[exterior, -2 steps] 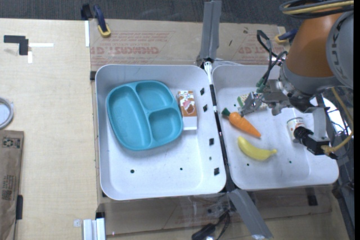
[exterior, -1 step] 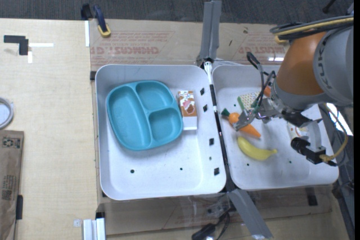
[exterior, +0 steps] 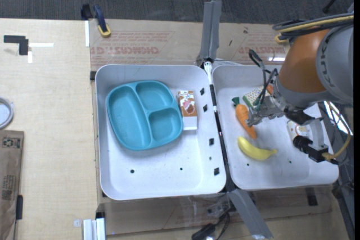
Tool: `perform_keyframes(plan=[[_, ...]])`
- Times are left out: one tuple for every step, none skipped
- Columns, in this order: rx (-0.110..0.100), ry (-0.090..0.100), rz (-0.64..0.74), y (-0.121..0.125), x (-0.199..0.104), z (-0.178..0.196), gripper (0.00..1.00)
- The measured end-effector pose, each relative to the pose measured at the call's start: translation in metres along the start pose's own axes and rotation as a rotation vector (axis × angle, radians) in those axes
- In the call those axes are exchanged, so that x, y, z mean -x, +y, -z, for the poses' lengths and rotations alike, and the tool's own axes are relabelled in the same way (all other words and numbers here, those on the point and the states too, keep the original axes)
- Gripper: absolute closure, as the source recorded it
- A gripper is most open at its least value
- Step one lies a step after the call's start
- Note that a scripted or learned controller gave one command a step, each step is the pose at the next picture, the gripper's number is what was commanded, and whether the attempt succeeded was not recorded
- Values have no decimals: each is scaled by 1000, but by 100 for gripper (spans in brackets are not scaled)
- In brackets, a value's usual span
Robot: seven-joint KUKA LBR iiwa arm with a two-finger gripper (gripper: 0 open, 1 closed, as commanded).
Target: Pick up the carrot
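Observation:
An orange carrot [exterior: 244, 118] with a green top lies in the right bin [exterior: 281, 174], pointing toward the front. My gripper [exterior: 257, 113] hangs right beside the carrot's right side, under the grey arm with its orange band [exterior: 301, 64]. The arm hides part of the bin behind it.
A yellow banana [exterior: 255, 149] lies just in front of the carrot. The left bin [exterior: 152, 180] holds a blue divided plate [exterior: 144, 115] and a small snack packet [exterior: 187, 104] beside it. A green-white item [exterior: 251, 96] sits behind the carrot. A black cable fitting [exterior: 309, 146] hangs at the right.

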State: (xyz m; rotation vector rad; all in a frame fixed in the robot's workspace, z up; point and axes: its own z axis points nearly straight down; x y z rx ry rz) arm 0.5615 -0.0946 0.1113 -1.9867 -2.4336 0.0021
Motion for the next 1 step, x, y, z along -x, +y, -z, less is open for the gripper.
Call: perform_keyframes(plan=[[0,-1,-28,-32,-2,83,100]])
